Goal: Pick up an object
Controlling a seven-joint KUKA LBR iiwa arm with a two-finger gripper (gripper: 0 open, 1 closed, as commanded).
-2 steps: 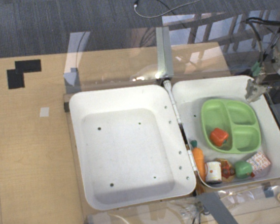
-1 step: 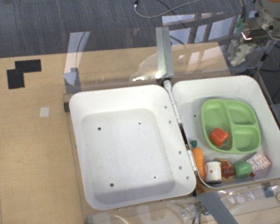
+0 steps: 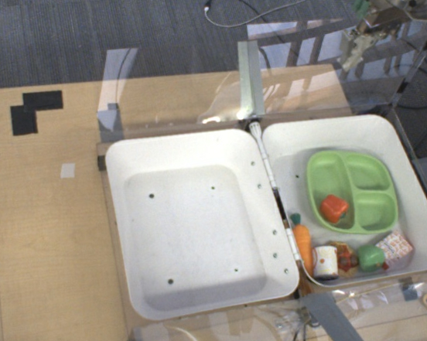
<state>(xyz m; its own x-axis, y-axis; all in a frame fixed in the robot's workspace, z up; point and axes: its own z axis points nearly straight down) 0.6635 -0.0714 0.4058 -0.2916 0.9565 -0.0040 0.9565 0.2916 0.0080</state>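
Camera view from above looks down at a slant on a pale wooden tabletop (image 3: 45,250) carrying two shallow white plastic bins side by side. Up in the top right corner, beyond the bins and well apart from everything in them, hangs the grey arm's gripper (image 3: 363,29); whether it is apart or together cannot be told from here, as it is small and blurred against the metal framework behind.

One white bin on the left (image 3: 176,151) has only small dark dots on its floor. Its neighbour, the white bin on the right (image 3: 325,131), holds a light green divided plastic plate (image 3: 366,173), and a small red block-like toy (image 3: 334,207) lies in the plate's left compartment. Along that bin's near edge sit an orange toy carrot (image 3: 304,245) against the left wall, a small white cylindrical can (image 3: 326,261) just beside it, a green rounded toy (image 3: 371,256), and a white patterned packet (image 3: 396,246) at the right.
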